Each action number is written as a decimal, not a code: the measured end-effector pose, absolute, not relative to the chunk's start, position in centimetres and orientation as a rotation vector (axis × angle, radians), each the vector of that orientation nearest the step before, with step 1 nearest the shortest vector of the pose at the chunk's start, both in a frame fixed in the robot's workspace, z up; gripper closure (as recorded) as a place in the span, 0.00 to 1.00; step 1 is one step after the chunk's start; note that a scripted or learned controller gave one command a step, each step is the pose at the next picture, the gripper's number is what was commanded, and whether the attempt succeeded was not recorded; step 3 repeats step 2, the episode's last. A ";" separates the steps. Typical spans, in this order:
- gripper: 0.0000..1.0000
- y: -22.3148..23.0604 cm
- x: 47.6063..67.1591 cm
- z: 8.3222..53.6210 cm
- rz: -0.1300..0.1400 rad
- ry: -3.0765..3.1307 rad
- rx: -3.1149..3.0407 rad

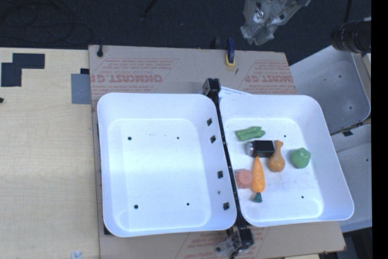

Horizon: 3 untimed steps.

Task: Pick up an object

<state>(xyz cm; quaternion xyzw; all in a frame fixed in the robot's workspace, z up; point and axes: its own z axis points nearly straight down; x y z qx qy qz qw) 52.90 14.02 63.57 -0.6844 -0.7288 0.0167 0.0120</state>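
You have two smooth, glossy white plastic bins [159, 107], printed brown cardboard [151, 73] under them, a pale matt wood-grain worktop [42, 154], a bare metal claw [262, 24], a smooth plastic-looking orange carrot [258, 174]

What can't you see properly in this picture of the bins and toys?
- Metal end effector, camera view: small and blurry against the dark floor, so open or shut cannot be told.
- Small black box-shaped object: too small to identify.
- Round pink toy: partly covered by the orange plastic carrot.
- Clamp below the bins: cut by the bottom edge.
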 end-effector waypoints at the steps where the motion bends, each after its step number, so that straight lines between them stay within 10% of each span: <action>1: 1.00 14.1 53.0 64.5 0.046 -2.278 -2.131; 3: 1.00 14.2 53.1 65.4 0.036 -2.284 -2.130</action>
